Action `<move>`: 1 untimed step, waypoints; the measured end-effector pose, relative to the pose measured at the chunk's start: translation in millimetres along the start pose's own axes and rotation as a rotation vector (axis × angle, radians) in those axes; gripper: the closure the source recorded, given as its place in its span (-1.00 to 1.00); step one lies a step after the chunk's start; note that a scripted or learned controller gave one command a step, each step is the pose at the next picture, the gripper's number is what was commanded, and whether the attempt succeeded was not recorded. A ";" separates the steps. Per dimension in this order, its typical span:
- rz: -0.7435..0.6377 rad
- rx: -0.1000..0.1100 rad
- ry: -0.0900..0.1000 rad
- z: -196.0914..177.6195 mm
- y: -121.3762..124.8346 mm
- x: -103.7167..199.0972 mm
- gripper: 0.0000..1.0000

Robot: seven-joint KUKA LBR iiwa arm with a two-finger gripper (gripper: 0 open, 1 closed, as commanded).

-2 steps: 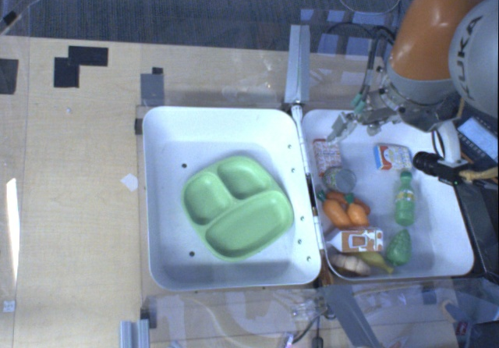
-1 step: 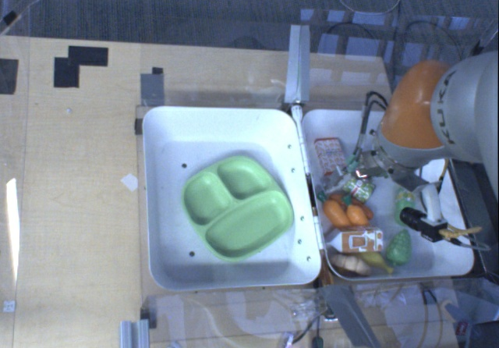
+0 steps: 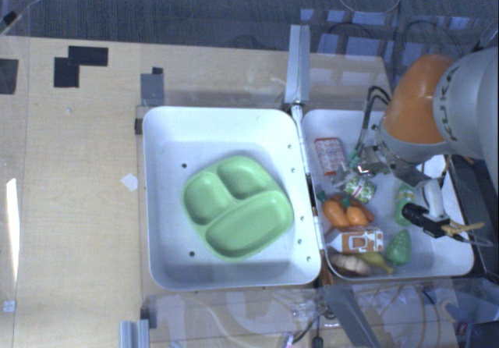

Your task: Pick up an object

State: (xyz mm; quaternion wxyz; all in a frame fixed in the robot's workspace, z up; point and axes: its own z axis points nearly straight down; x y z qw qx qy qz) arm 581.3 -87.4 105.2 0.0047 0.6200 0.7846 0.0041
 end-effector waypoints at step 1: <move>0.024 0.008 0.001 -130.4 42.2 63.9 1.00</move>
